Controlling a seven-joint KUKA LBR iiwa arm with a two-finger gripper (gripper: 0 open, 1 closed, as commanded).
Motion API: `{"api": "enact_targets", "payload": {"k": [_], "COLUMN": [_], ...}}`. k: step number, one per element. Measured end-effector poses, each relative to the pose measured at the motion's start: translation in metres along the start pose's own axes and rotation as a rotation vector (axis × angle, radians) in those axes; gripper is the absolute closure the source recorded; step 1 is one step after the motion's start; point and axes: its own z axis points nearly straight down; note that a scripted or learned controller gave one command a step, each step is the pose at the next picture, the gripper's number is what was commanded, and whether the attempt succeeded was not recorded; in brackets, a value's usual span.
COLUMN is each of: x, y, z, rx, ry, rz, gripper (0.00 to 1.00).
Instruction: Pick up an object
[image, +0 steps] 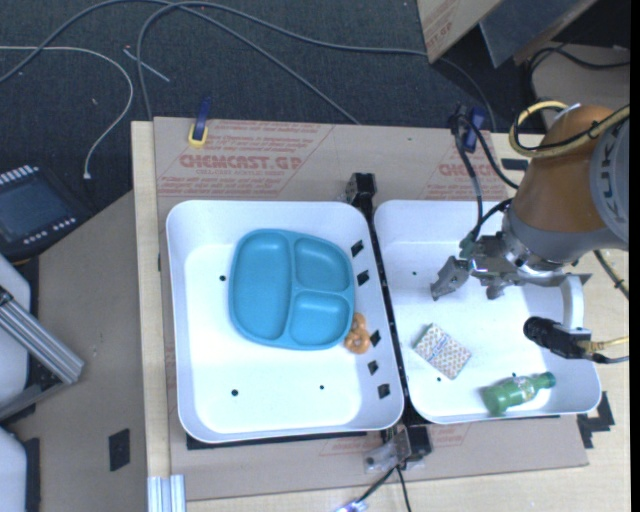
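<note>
In the left bin (200, 400) a blue divided plate (292, 288) lies flat with a small orange-brown item (357, 337), too small to identify, touching its lower right rim. In the right bin (420, 405) a checkered packet (442, 351) lies tilted, its long axis running upper left to lower right. Near the front rim a green bottle (517, 391) lies on its side, cap pointing right, while the gripper (472, 280) hovers above with fingers spread apart, holding nothing.

Probably a robotics lab, robot arm (575, 190) over two white bins (190, 330), loose cables (120, 60), cardboard-topped bench (280, 145)
</note>
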Motion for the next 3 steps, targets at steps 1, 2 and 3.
{"api": "enact_targets", "payload": {"k": [1,2,3], "x": [-0.003,-0.003,-0.003], "y": [-0.001,0.001,0.002], "z": [0.063,0.048,-0.016], "rx": [0.001,-0.008,-0.015], "ry": [0.001,0.0,-0.003], "rz": [0.0,0.0,-0.002], "gripper": [0.0,1.0,1.0]}}
